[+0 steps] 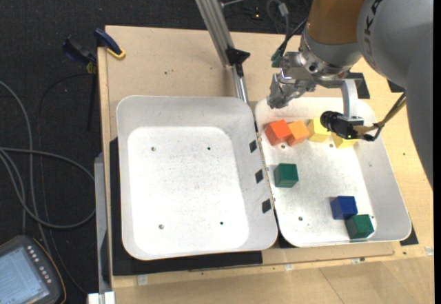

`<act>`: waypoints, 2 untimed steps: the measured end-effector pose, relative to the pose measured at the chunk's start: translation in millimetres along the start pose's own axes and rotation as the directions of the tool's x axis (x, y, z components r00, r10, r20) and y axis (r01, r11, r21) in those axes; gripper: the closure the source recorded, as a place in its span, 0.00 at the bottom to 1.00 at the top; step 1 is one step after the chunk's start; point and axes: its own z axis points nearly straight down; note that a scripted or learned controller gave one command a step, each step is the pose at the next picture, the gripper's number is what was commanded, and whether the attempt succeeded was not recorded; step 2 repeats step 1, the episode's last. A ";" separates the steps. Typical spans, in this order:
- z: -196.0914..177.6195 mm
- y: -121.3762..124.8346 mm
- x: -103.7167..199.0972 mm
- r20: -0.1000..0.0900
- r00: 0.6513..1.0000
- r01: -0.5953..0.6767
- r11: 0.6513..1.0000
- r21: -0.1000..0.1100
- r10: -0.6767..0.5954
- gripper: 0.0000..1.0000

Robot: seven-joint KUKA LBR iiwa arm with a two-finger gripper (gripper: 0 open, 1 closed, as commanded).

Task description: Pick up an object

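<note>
1. Jaws first: they hang at the far left corner of the right bin (386,178), just above the orange block (278,132). From this slanting view I cannot tell whether they stand wide or narrow. No point after them, so the whole gripper (281,97) gets the mark.

2. Nothing sits between them that I can make out. No block looks lifted off the bin floor, so by my reading the pick has not happened yet.

3. Candidates, all in the right bin: the orange block near the far left corner, a lighter orange block (298,132) touching it on the side away from the left bin, then a yellow block (319,129) just beside that, along the far edge.

4. A second yellow block (346,139) lies further along that far edge, partly hidden behind a black fitting on the arm.

5. Mid-bin near its left wall sits a green block (286,175), standing apart from the rest.

6. Down at the near right corner: a blue block (343,206) with a dark green block (360,226) touching it.

7. Left bin (138,178) carries no blocks.

8. Verdict: approach looks done, with the arm (386,13) poised over the orange pair. Descent, closing and lifting all remain.

9. That tight far row looks awkward to me; neighbours could get nudged.
</note>
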 end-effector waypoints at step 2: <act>3.1 -12.0 46.6 0.001 1.000 -0.001 1.000 0.001 0.001 1.00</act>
